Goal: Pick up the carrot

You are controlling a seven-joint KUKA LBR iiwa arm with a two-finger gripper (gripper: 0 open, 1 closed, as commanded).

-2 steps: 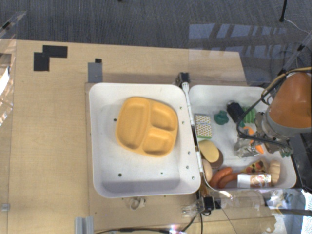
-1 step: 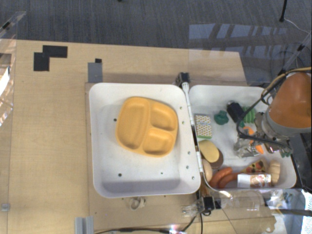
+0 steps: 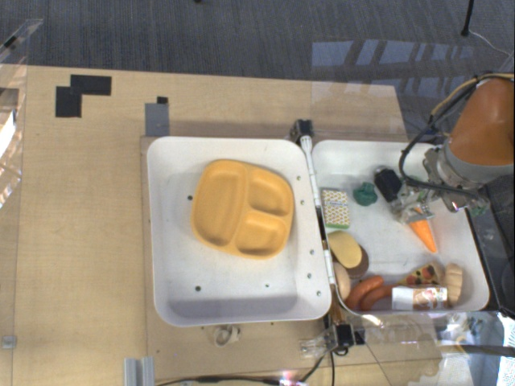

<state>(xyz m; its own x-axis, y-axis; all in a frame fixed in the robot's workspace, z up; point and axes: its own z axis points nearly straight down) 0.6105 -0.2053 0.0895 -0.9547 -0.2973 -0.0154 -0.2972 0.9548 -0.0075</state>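
Carrot (image 3: 424, 233) lies in the right-hand bin (image 3: 386, 155), toward its far right side, on bare white floor. The gripper (image 3: 414, 211) hangs just over the carrot's wide end, seemingly touching it (whether the jaws are spread or pressed together cannot be told from this angle), and it covers part of that end. Nothing else crowds the carrot. The nearest neighbours are a small green object (image 3: 367, 193) off to the left and, toward the near wall, a white-labelled bottle (image 3: 418, 297) lying on its side with a pale bread-like piece (image 3: 455, 281) next to it. Farther left are a reddish sausage (image 3: 366, 292), a round yellow-brown item (image 3: 348, 250) and a small green-patterned box (image 3: 335, 208), all along the dividing wall. The left bin (image 3: 173, 240) holds a yellow divided plate (image 3: 241, 207). The carrot itself is a short, bright orange cone, its point aimed at the near-right corner.
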